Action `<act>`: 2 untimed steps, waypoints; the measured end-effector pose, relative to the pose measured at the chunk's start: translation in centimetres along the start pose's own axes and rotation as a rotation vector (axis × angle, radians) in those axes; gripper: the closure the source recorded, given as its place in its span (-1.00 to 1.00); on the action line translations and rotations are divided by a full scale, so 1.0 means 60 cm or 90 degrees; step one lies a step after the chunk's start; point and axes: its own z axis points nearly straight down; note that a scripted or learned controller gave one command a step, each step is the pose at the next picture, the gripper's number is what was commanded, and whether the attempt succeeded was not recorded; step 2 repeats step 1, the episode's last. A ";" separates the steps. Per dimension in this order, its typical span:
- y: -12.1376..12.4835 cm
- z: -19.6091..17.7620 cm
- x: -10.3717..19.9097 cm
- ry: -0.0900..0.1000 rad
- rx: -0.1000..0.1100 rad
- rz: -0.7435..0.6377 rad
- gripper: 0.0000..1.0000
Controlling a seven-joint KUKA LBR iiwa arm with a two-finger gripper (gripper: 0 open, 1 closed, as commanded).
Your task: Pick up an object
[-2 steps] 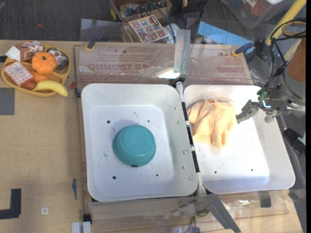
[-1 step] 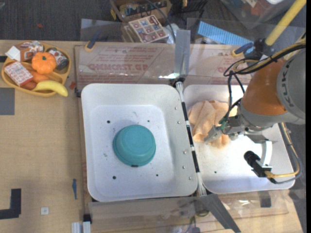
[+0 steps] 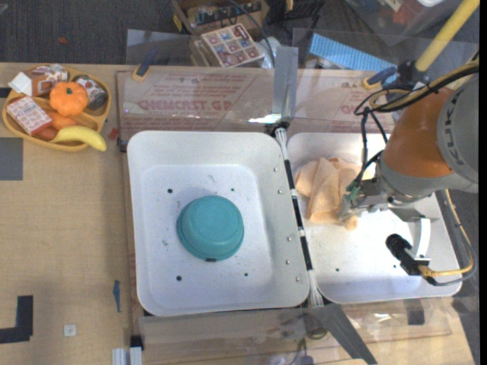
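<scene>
Reaching in from the right, the grey arm [image 3: 426,139] with its orange band hung over the right-hand white bin [image 3: 380,272], and its gripper [image 3: 352,204] sat low at the edge of a crumpled peach-coloured cloth [image 3: 323,187]. The cloth lay in the upper left part of that bin, close to the divide between the two bins. Whether the fingers were parted or clamped on the fabric could not be told, since the wrist hid them from above. A teal bowl [image 3: 211,227] rested upside down near the middle of the left white bin [image 3: 152,166], well apart from the gripper. On the bench at the far left stood a yellow tray [image 3: 15,116] bearing a banana [image 3: 81,136] and a small orange pumpkin [image 3: 68,97].
</scene>
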 end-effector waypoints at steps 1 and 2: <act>0.104 -0.219 0.054 0.000 0.001 -0.060 1.00; 0.104 -0.219 0.054 0.000 0.001 -0.060 1.00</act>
